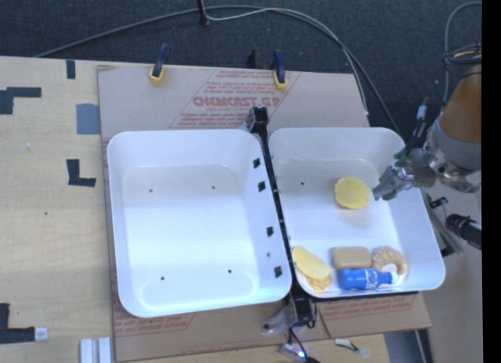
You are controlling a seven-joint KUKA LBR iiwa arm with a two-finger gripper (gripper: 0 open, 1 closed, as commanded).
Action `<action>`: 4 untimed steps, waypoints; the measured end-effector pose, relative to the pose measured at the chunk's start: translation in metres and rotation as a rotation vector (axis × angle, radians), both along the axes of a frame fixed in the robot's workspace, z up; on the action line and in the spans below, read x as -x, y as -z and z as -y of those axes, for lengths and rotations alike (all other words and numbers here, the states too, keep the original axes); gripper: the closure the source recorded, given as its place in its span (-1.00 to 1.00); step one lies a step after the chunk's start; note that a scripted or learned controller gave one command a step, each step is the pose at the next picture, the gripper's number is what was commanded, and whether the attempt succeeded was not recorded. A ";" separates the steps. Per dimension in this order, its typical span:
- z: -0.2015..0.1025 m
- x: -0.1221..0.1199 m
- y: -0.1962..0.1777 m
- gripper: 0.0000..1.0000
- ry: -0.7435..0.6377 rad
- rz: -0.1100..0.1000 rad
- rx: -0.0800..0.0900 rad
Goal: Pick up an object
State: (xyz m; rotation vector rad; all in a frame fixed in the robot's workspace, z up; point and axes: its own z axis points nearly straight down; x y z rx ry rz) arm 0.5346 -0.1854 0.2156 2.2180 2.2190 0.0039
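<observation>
In the right bin (329, 146) a round yellow disc (352, 192) lies near the middle right. Along the bin's front edge sit a yellow oval piece (312, 268), a tan block (351, 256), a blue bottle (364, 278) and a pale ring-shaped pastry (390, 260). My gripper (389, 184) hangs just right of the yellow disc, over the bin's right side, with nothing visible between its fingers. The arm, grey with an orange band, reaches in from the right.
The left bin (188, 228) stands beside the right one, a black divider with clips between them. Both rest on a cardboard sheet (227, 99) clamped at the back. Cables run across the dark floor behind.
</observation>
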 end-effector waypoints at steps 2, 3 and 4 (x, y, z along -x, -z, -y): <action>-0.055 -0.001 -0.027 1.00 -0.003 -0.006 -0.002; -0.113 -0.001 -0.015 1.00 -0.005 -0.006 -0.002; -0.164 -0.001 -0.023 1.00 -0.004 -0.005 -0.002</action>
